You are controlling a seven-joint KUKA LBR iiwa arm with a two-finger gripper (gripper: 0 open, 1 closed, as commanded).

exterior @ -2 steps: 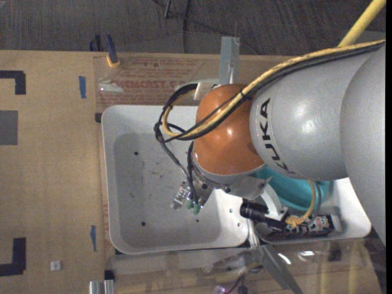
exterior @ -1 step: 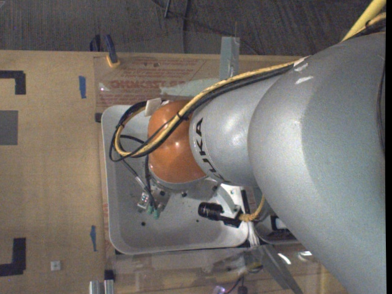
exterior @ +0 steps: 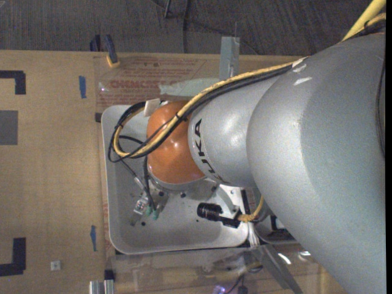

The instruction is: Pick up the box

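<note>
Brown cardboard covers the bench [exterior: 49, 182] at left. Centre frame, we see a white bin [exterior: 122, 225] under our arm [exterior: 257, 133], whose orange band [exterior: 174, 146] hides the gripper; its state we cannot tell. We cannot make out the box.

You've got one white bin [exterior: 116, 225] in sight, one grey arm [exterior: 294, 133] over it, and three blue tape strips [exterior: 82, 87] on the bench [exterior: 49, 164].
</note>
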